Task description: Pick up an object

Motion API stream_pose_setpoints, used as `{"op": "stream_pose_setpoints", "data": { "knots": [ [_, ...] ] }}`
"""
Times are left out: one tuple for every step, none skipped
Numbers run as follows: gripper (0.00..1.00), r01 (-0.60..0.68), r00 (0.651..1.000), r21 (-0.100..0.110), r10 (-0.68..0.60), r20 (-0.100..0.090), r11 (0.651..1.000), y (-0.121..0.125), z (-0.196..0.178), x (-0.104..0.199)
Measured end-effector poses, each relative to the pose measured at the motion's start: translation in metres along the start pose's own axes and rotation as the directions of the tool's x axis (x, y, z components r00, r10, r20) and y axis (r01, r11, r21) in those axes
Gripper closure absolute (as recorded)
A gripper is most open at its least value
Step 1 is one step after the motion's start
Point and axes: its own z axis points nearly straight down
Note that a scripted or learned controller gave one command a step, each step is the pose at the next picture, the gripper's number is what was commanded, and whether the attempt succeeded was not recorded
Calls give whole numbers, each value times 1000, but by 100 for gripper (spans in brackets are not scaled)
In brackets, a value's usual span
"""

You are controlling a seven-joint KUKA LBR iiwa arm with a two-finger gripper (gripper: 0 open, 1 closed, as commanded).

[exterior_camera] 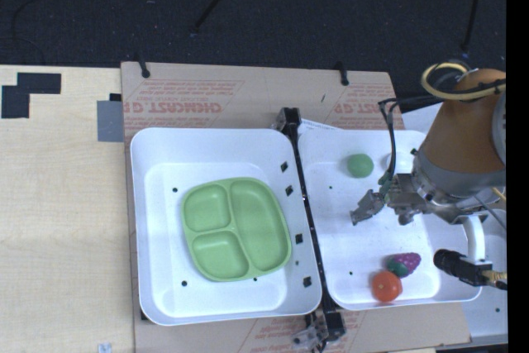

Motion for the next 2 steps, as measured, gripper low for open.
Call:
{"op": "stream_pose_setpoints", "data": {
  "knots": [
    [0, 2, 1000, -13, -2, 2, 1000, 3, -7, 0],
    [0, 2, 1000, -8, -2, 1, 1000, 4, 58, 0]
  ]
}}
